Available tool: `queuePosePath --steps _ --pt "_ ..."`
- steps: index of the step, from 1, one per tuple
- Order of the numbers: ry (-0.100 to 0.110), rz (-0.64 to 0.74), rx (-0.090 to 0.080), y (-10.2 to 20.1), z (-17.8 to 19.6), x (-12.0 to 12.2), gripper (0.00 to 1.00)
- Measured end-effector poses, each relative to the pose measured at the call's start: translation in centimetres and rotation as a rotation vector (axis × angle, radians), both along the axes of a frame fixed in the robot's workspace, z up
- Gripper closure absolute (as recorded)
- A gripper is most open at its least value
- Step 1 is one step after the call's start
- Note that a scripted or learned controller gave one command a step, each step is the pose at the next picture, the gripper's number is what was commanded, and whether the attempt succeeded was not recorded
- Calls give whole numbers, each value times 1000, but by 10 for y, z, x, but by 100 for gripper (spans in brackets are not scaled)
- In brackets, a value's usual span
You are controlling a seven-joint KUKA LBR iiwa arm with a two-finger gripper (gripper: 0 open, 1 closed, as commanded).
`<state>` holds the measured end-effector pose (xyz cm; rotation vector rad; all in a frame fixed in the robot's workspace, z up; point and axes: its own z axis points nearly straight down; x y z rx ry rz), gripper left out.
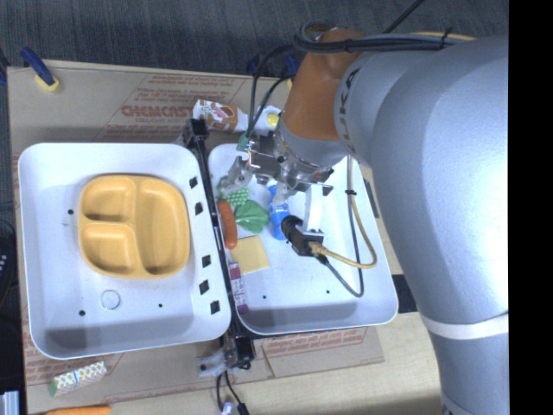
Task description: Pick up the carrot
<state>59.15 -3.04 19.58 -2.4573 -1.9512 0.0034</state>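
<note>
My tool (259, 173) sits low over the upper left part of the right bin (346, 314), below the orange band of my arm (406, 145), and its tip is crowded by cables and bracket parts, so I cannot tell how it is set. Nothing is visibly held in it. The carrot (227, 223) lies on the floor of the right bin, close along the left wall, as a short orange-red stick running roughly up and down the view. It is below and slightly left of my tool, near but apart from it as far as the view shows. A green leafy item (251, 214) lies just beside the carrot on its right, a yellow cheese slice (253, 253) lies just below that, and a blue item (281, 219) lies further right, partly under my wrist hardware. The left bin (43, 318) carries a yellow divided plate (134, 225) and plays no part in this step. Progress, as I judge it: the approach is made, and the grasp and the lift are both left to do. The remaining move calls for a short shift toward the left wall and down onto the carrot; the wall and the green item leave little room on either side
</note>
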Motion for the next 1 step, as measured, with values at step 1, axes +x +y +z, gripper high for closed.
queuePosePath --steps 1 --pt "3 4 1 0 10 0 100"
